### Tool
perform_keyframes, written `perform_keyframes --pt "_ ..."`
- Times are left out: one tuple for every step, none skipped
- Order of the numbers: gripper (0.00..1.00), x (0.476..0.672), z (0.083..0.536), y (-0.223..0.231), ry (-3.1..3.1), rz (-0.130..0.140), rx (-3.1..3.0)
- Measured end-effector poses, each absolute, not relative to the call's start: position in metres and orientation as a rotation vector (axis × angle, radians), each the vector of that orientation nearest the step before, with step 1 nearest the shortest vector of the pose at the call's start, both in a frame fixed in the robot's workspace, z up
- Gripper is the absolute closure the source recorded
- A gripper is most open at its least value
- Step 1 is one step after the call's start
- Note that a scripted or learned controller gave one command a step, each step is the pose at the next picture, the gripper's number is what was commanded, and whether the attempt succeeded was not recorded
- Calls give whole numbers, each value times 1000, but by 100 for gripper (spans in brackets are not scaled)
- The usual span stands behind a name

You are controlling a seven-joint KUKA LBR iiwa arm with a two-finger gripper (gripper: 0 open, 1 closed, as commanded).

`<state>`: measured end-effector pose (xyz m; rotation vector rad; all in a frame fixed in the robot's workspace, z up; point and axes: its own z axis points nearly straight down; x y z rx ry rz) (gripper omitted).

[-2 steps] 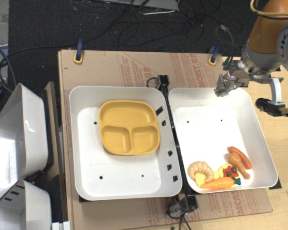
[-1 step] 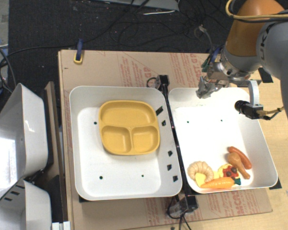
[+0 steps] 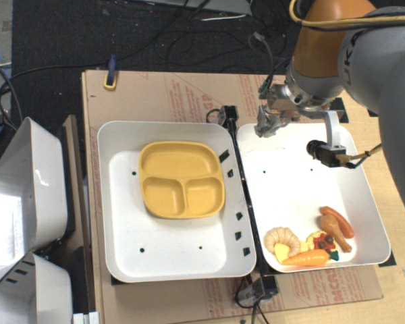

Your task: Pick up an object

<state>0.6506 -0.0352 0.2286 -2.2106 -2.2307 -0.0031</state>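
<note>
- Landmark: the right shallow white plastic bin [image 3: 304, 194]; every place below is given against it
- Task things: a cluster of small toy foods lies huddled in this bin's near right corner. The rest of the bin floor is bare, so all candidates for the pick sit in one spot
- In the cluster, a pale croissant-shaped toy [image 3: 281, 237] lies towards the bin's middle. An orange carrot toy [image 3: 308, 258] lies along the near wall, and a reddish-brown sausage toy [image 3: 337, 221] sits closest to the right wall
- The pieces touch or overlap one another; judged, this crowding makes a clean single grasp harder
- The two-finger gripper [image 3: 266, 127] hangs over the bin's far left corner, well apart from the cluster and about diagonally opposite it
- Judged reason for this pose: an approach or waiting position, the descent on a target not yet begun
- Jaws: whether spread or pressed together cannot be told at this slant. Nothing is seen between them, and no toy lies under or against them
- Just beside the bin's left wall stands the left white bin [image 3: 115, 201], bearing a yellow three-compartment plastic plate [image 3: 182, 179] near its centre
- Step in hand, as judged: no object is secured yet
</note>
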Motion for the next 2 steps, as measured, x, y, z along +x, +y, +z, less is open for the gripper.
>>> perform_keyframes --pt "100 655 237 14 -2230 -3 -2213" --pt "100 648 228 63 -2228 1 -2214"
